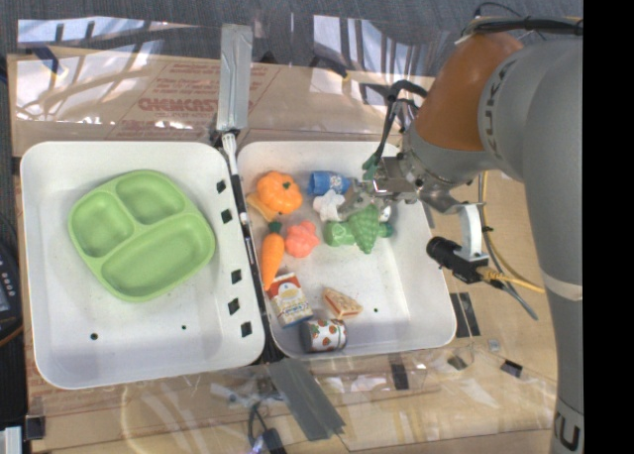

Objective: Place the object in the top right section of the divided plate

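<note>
A small can (324, 335) lies on its side at the front edge of the right bin (421, 293), nearest the camera. To the left, the green divided plate (142, 233) with 3 sections sits in the left bin (59, 333). In the right bin lie an orange pumpkin (277, 193), a carrot (271, 260), a pink fruit (301, 238) and a green toy (359, 230). The gripper (381, 191) hangs over that green toy; its grip cannot be told.

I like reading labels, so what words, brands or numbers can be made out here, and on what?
Cardboard behind the bins: red print, seemingly upside down, too blurred to read.
Arm: dark letters by its orange band, cut off, not readable.
Small carton and can in the right bin: printed labels, too small to read.
</note>
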You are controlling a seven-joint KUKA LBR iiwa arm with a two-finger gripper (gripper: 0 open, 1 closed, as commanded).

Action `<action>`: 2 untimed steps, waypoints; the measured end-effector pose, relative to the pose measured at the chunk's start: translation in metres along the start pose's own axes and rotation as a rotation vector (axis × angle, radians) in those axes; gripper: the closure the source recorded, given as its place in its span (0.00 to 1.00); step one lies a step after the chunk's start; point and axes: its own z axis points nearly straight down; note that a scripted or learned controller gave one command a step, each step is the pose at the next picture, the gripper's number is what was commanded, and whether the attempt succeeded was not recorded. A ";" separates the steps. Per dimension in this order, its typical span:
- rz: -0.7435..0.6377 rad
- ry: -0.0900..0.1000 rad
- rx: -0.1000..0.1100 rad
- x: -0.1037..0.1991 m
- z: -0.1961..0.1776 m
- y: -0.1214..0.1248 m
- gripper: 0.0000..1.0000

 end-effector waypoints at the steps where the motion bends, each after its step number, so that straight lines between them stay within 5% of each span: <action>1: -0.314 0.001 0.003 0.070 0.010 -0.004 1.00; 2: -0.608 -0.002 -0.003 0.124 0.010 0.026 1.00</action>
